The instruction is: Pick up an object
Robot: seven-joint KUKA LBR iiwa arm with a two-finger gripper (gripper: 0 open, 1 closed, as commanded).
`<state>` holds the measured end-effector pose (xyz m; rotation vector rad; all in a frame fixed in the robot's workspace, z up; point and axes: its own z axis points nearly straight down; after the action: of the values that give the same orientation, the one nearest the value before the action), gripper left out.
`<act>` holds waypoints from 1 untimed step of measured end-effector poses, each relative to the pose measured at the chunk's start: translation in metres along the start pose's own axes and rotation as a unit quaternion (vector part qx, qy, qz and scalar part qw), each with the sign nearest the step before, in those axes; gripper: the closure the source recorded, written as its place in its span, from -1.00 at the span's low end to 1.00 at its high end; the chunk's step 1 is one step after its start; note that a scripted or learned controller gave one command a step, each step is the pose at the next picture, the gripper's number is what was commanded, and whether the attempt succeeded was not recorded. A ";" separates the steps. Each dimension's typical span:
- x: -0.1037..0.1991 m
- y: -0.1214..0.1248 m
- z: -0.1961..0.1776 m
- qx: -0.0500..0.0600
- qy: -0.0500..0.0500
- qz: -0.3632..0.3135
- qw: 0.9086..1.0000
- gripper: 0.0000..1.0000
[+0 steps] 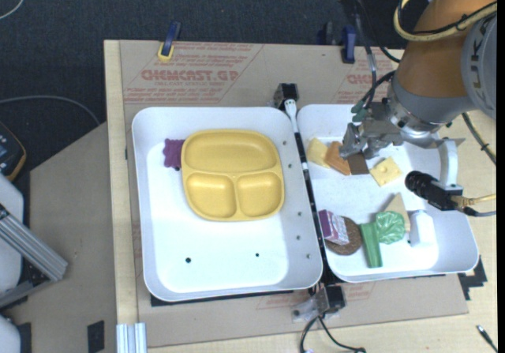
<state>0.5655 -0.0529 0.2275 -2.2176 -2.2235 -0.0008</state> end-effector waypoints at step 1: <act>0.051 0.007 0.012 0.001 0.000 0.001 1.000 1.00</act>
<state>0.5724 -0.0022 0.2154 -2.2186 -2.2208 0.0031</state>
